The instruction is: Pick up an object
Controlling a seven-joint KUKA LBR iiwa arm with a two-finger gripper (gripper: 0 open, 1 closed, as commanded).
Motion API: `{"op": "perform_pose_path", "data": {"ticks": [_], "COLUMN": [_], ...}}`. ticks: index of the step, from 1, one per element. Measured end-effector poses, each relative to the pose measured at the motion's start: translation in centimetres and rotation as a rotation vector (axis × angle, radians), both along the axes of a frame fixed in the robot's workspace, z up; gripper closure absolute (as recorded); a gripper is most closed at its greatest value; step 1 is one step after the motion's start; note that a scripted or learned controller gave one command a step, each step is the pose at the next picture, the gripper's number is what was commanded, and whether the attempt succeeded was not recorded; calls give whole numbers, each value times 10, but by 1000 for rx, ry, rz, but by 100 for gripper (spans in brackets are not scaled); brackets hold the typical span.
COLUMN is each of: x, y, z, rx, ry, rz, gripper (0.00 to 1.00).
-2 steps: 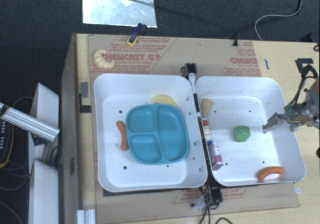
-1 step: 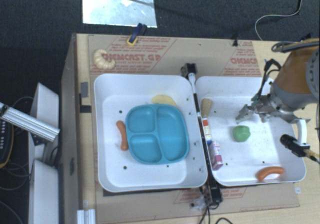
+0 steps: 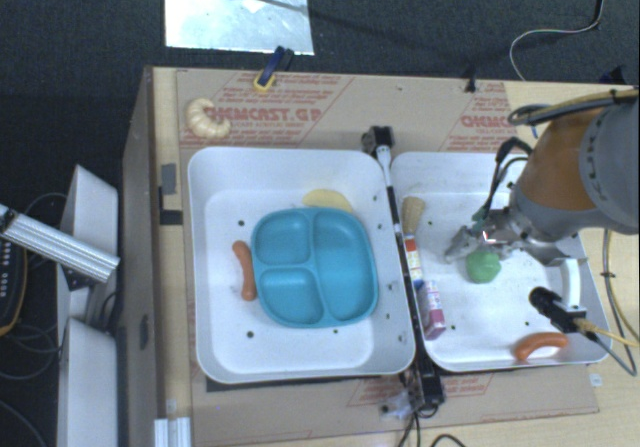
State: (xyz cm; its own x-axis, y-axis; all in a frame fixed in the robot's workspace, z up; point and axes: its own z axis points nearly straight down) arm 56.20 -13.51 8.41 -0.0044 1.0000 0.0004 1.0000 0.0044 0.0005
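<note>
On the tabletop, the left bin holds a blue divided plate at its centre. An orange sausage-shaped piece lies just beside the plate at its nine o'clock, and a pale yellow object peeks from behind the plate's rim at twelve o'clock. Along the divide between the bins lies a slim tube-like item, with a small purple-and-red object just below it.

In the right bin, a small tan piece sits at about ten o'clock. Near the bin's centre rests a green round object, and an orange-and-white sausage-shaped toy lies at about five o'clock by the lower wall.

The arm reaches in from three o'clock, its wrist bent down over the right bin. The gripper hangs right at the green round object's eleven o'clock, seemingly touching it. Its fingers are too blurred to read, so I cannot tell whether they are wide, narrow, or closed on anything.
</note>
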Motion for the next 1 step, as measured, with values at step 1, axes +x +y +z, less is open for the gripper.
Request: {"op": "perform_pose_path", "data": {"ticks": [1], "x": [1], "y": [-1], "z": [11], "rx": [-1], "ry": [-3], "rz": [0], "gripper": [100]}}
